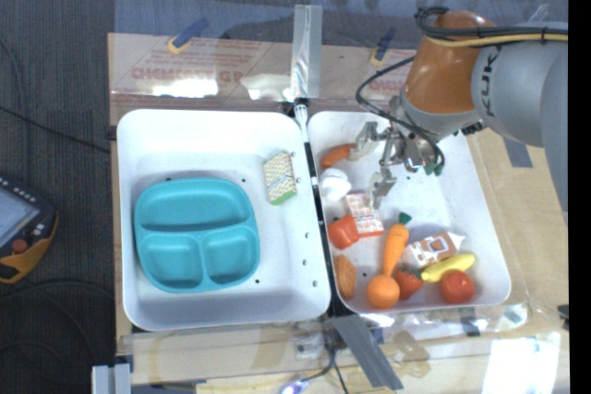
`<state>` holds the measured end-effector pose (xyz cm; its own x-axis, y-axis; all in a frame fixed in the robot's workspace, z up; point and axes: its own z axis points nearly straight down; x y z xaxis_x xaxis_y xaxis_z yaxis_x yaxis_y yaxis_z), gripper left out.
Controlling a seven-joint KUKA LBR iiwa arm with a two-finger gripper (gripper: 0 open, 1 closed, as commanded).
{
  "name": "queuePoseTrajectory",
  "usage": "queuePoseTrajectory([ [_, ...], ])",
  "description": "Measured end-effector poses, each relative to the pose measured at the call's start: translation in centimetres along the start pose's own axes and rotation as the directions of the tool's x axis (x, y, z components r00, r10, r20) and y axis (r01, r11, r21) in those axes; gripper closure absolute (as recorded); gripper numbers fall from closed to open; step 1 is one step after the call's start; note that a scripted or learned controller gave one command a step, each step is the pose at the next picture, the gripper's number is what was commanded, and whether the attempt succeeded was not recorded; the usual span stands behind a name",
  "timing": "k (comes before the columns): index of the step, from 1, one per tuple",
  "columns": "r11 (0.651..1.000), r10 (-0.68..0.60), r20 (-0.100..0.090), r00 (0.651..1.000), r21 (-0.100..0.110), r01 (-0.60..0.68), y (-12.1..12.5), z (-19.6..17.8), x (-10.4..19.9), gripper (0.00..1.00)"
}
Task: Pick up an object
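Cardboard (185,69) covers the bench under 2 white bins (129,198), above dark grey carpet (55,14). Over the right bin's (485,226) far end hangs the gripper (392,163), its opening unclear, clutching nothing visible.

Red mirrored or upside-down lettering on the cardboard sheet (185,69) behind the left bin, not legible. Small carton (363,219) in the right bin has red-and-white print, too small to read. Another small carton (434,249) near the banana shows orange-white label graphics, unreadable. Handheld pendant (18,231) at the left edge has a lit screen, contents blurred. No text can be read anywhere.
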<state>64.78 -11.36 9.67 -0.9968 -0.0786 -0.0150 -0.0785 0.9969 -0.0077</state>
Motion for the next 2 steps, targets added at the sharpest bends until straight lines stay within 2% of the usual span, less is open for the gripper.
queuePoseTrajectory([
  [1,1.0,-0.013,0.008,1.0,0.0,0.013,-2.9,-0.1,5.6,0.0],
  [2,0.996,0.09,0.014,0.996,-0.001,-0.09,-0.2,-0.2,11.4,0.0],
])
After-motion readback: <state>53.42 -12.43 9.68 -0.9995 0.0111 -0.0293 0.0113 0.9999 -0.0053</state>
